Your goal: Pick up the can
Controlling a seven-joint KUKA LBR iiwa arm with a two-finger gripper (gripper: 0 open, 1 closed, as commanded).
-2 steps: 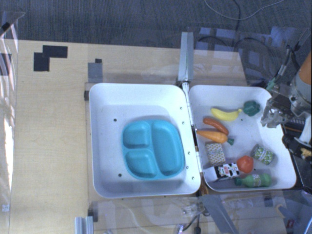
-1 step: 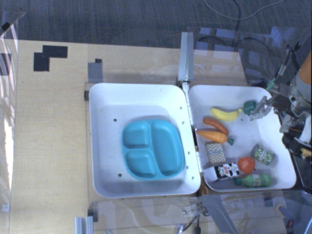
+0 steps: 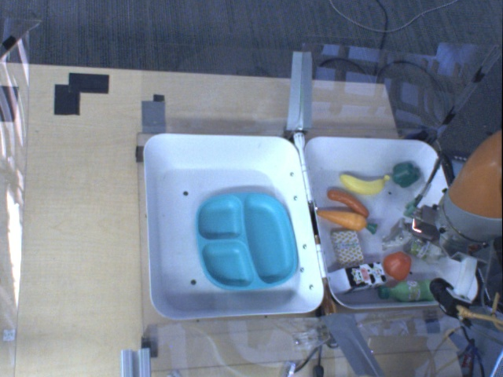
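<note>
The can (image 3: 365,276) lies on its side near the front edge of the right bin (image 3: 318,159); it is dark with a white and red label. A red tomato (image 3: 397,265) touches its right end. My gripper (image 3: 420,228) hangs over the right side of that bin, up and to the right of the can and apart from it. The grey arm with its orange band (image 3: 479,181) comes in from the right and covers the bin's right wall.
The right bin also holds a yellow banana (image 3: 364,183), a green pepper (image 3: 405,173), two orange carrots (image 3: 344,210), a speckled sponge (image 3: 346,247) and a green bottle (image 3: 405,291). A blue divided plate (image 3: 246,239) sits in the left bin (image 3: 169,159).
</note>
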